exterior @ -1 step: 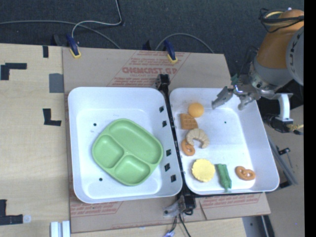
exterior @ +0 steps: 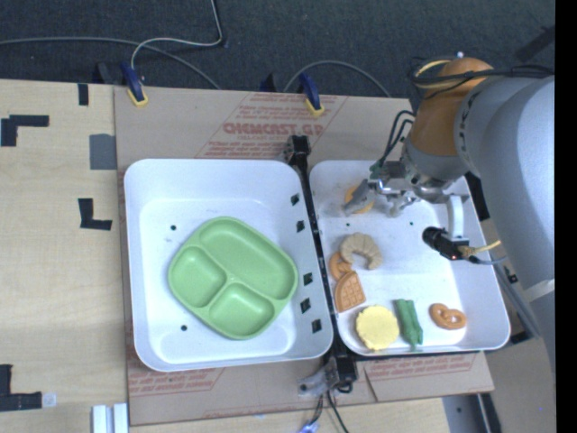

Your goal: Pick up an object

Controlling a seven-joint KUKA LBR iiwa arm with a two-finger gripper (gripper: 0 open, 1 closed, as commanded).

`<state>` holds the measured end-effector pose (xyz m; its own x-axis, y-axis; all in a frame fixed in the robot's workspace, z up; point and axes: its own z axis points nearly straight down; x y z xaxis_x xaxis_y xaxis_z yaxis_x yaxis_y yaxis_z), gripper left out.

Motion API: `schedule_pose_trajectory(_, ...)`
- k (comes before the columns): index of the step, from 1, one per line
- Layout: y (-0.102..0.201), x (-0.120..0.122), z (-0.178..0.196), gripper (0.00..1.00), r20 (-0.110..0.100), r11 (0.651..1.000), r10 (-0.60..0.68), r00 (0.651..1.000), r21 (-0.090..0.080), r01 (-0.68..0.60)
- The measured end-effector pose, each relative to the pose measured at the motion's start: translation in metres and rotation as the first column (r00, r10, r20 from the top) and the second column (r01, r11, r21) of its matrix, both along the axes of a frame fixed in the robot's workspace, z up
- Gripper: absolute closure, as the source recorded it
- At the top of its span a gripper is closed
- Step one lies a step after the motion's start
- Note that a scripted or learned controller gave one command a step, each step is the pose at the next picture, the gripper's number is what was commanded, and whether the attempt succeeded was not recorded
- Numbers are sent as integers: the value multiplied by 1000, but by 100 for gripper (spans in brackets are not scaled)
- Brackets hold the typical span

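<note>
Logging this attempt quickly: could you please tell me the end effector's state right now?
End effector: low in the right bin, over a small orange item; open or shut cannot be told.

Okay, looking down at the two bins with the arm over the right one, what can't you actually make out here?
- In the camera view, the gripper is too small and blurred to tell whether its jaws are open or shut.
- The orange-yellow item under it: the gripper covers part of it, so its identity is unclear.
- The right bin: the arm hides its far right corner.

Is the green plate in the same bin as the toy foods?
No, the green plate lies alone in the left bin; the toy foods lie in the right bin.
</note>
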<state>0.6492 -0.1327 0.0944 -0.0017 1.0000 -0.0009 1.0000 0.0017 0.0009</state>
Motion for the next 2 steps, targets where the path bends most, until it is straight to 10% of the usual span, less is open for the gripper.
schedule_pose_trajectory(1,29,20,-9,0,1,1000,1,1000,1,-1)
schedule_pose_trajectory(2,29,20,2,100,1,1000,2,1000,-1,-2)
